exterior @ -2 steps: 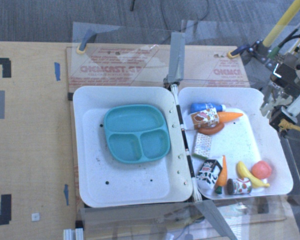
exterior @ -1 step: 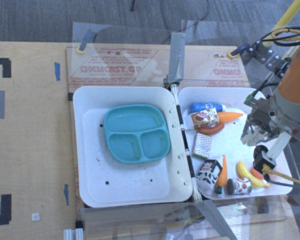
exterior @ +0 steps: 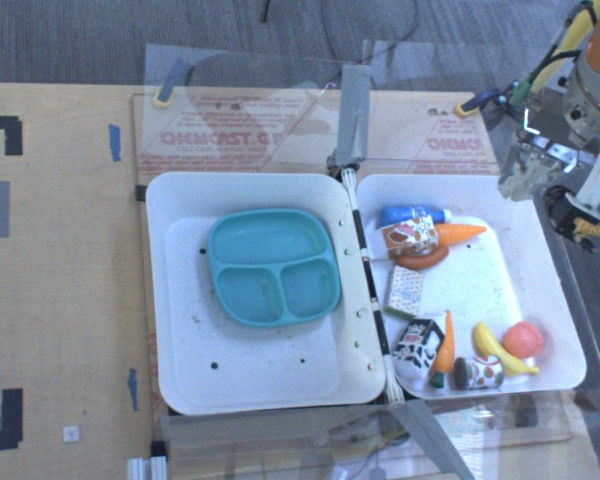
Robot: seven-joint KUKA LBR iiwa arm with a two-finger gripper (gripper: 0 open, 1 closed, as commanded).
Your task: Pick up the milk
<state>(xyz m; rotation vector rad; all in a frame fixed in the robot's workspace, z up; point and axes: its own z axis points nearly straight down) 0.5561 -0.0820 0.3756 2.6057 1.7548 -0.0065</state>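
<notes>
Camera view: the hand (exterior: 525, 173) hangs over the right bin's (exterior: 560, 268) upper right corner, holding nothing; how far it is open cannot be told. The milk (exterior: 414, 340), a cow-patterned carton, lies near that bin's lower left, touching a carrot (exterior: 444, 340) on its right, below a small box (exterior: 407, 290). A banana (exterior: 498, 348) and a pink ball (exterior: 523, 338) lie farther right. The left bin (exterior: 180, 368) holds a teal plate (exterior: 274, 266).

White bins: two — left bin (exterior: 170, 268), right bin (exterior: 550, 268)
Teal divided plate (exterior: 275, 266): one
Carrots: two (exterior: 462, 233) (exterior: 444, 343)
Banana (exterior: 495, 349): one
Cow-print milk carton (exterior: 414, 340): one
Blue bottle (exterior: 412, 215): one
</notes>
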